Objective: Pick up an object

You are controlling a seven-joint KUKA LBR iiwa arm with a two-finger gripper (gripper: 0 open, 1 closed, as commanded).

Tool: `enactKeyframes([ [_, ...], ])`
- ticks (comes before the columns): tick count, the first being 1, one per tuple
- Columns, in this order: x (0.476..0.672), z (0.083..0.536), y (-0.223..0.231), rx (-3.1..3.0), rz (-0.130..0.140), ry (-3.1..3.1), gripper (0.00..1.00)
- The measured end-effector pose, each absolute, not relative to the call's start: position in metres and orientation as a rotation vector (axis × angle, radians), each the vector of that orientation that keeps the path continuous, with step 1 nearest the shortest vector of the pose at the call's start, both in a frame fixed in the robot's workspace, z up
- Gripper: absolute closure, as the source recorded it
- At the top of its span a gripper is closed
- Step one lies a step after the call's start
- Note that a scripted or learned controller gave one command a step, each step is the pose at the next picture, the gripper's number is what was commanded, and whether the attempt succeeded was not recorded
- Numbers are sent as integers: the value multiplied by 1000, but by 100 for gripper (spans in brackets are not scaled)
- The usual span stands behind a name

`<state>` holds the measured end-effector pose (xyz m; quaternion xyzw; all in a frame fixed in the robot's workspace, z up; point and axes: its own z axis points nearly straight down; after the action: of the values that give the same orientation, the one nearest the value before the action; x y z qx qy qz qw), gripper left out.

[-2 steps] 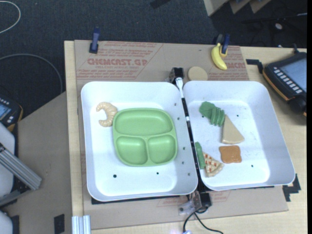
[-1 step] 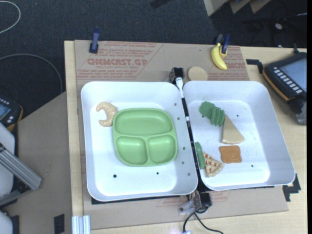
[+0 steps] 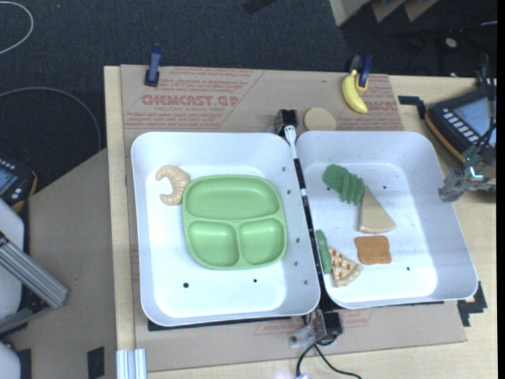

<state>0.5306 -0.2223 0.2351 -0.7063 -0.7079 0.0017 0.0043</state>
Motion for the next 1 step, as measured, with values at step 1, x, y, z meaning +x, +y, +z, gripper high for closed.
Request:
enactKeyframes([
  [1,601,123,-222,-2216,1,-2224,100],
])
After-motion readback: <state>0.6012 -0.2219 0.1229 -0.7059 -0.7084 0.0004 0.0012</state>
